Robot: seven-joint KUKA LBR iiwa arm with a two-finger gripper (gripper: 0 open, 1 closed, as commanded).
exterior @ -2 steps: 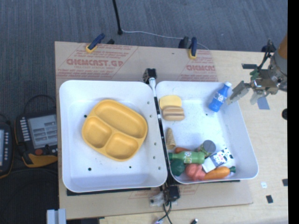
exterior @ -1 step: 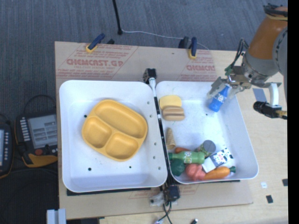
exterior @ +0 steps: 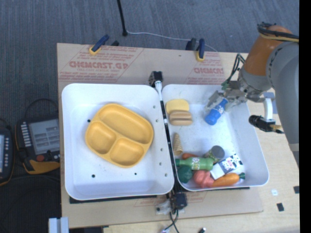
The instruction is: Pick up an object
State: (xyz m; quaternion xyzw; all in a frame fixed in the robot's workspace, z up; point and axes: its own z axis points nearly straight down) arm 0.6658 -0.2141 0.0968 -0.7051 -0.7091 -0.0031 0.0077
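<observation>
Fingers [exterior: 224, 100] over blue bottle [exterior: 215, 112] — right bin [exterior: 252, 144].

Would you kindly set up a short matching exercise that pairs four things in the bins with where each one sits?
Things:
1. yellow tray
2. blue bottle
3. toy burger
4. toy carrot

Places:
A. far left corner of the right bin
B. near edge of the right bin
C. middle of the left bin
D. just under the gripper

Pairs: 1-C, 2-D, 3-A, 4-B
</observation>
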